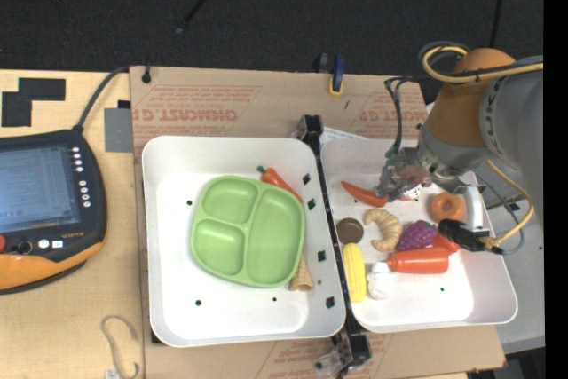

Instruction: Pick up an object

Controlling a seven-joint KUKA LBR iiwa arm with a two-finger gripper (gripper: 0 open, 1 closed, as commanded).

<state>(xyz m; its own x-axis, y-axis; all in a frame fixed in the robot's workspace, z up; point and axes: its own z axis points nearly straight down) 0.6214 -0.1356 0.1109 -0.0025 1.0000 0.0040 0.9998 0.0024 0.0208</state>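
Corn (353, 272) lies near in right bin (493, 302). Gripper (397, 185) hangs low beside red chili (362, 193), far end. Can't tell its opening or whether it touches.

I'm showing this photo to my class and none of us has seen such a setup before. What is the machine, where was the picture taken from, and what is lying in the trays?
The picture comes from one fixed camera above a bench, looking down at a slant. The grey machine with the orange band is a robot arm reaching in from the right. Its gripper hangs low over the right bin, close to a red chili pepper. Whether it holds anything is not visible. That bin also has toy food: a croissant, corn cob, purple grapes and a red bottle. The left bin holds a green divided plate and a carrot.
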